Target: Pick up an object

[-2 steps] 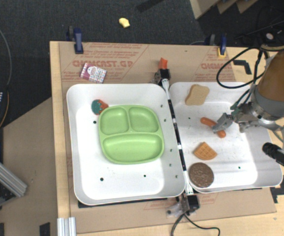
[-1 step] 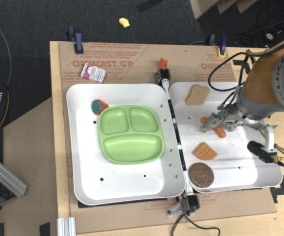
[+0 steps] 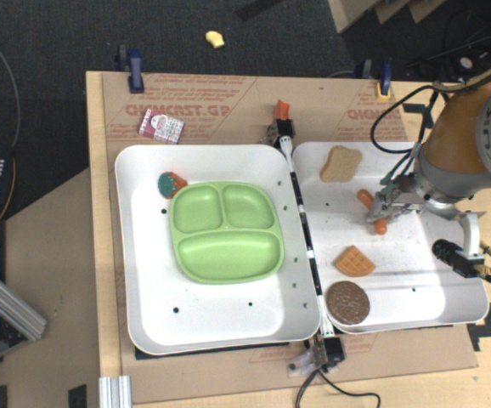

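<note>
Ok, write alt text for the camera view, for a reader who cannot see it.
A grey and orange robot arm's gripper hangs over the right bin, near small orange pieces, a toast slice, a waffle piece and a brown disc. The left bin holds a green divided plate.

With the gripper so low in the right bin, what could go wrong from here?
1. The gripper sits between two small orange pieces; it may push them apart rather than catch one.
2. The waffle lies just below, so a sideways move could knock it toward the brown cookie.
</note>
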You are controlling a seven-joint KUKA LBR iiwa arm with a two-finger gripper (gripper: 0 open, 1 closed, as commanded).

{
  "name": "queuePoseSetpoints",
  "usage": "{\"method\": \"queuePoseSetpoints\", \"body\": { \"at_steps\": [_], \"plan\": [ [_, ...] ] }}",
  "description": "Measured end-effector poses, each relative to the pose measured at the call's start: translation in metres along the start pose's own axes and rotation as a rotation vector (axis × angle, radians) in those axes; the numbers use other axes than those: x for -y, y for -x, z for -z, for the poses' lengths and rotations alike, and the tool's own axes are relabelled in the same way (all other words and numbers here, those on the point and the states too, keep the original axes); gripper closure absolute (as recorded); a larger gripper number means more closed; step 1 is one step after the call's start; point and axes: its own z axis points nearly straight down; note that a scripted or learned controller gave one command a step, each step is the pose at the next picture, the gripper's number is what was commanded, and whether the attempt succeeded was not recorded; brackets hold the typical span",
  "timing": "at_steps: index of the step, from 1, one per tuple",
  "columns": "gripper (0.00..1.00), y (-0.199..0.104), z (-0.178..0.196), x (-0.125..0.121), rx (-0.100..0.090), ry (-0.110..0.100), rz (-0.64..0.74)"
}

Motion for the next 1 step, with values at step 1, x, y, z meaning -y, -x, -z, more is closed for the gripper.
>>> {"method": "queuePoseSetpoints", "body": {
  "at_steps": [1],
  "plan": [
    [1.00, -0.0565, -0.0113, -0.0262, -0.002, 0.000, 0.006]
  ]
}}
